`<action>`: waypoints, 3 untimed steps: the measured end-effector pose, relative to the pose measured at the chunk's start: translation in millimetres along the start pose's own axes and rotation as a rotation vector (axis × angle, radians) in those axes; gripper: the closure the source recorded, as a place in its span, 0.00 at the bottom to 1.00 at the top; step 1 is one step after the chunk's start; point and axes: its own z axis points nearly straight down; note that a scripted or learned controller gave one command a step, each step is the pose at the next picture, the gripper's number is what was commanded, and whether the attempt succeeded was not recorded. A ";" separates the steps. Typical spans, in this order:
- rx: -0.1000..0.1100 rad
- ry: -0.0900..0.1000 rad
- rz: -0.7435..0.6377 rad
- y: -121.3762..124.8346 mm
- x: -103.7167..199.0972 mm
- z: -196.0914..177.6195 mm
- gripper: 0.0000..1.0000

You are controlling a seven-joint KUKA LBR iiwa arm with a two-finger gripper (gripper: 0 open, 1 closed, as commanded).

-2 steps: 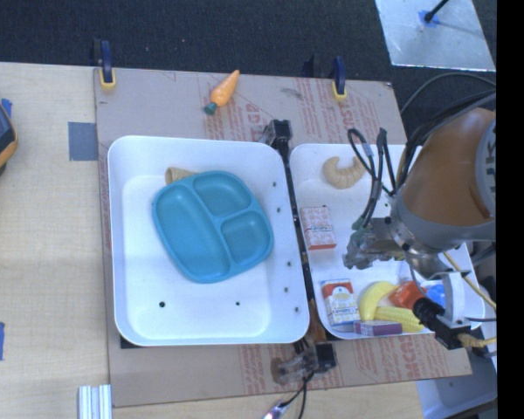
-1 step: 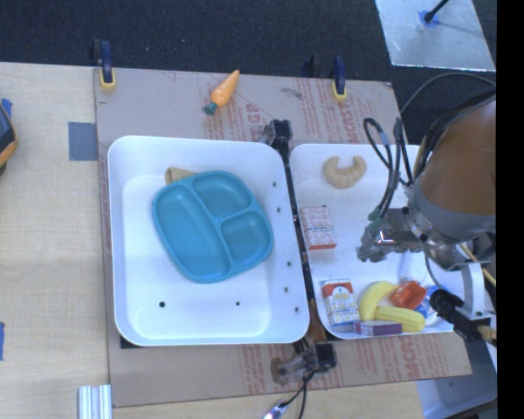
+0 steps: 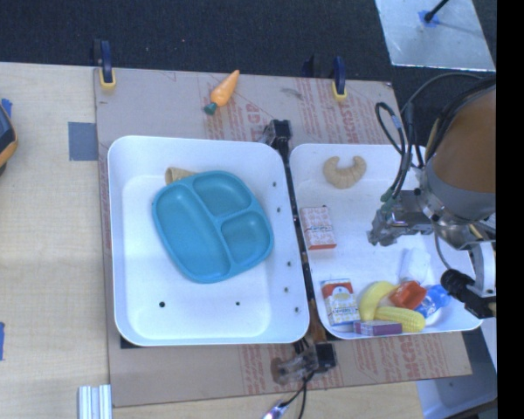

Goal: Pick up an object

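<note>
My gripper (image 3: 391,227) hangs over the right side of the right bin (image 3: 367,160), above bare white floor. Nothing shows between its jaws. In this bin a tan croissant (image 3: 343,171) lies at the back. A small pink and white box (image 3: 318,228) sits near the left wall, left of the gripper. At the front lie a red and white box (image 3: 338,302), a yellow banana (image 3: 377,297), a corn cob (image 3: 400,319), a red item (image 3: 408,294) and a blue item (image 3: 432,302). A small white object (image 3: 415,261) lies just below the gripper.
The left bin (image 3: 127,260) holds a blue divided plate (image 3: 212,225) with a tan cone (image 3: 179,175) poking out behind it. A toy carrot (image 3: 223,88) lies on the cardboard behind the bins. Cables (image 3: 400,138) loop beside the arm.
</note>
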 end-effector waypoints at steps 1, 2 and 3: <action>0.001 0.001 -0.002 71.1 23.7 23.9 1.00; -0.001 -0.001 -0.001 69.5 -32.0 5.0 1.00; -0.001 0.000 -0.002 104.5 -52.5 4.7 1.00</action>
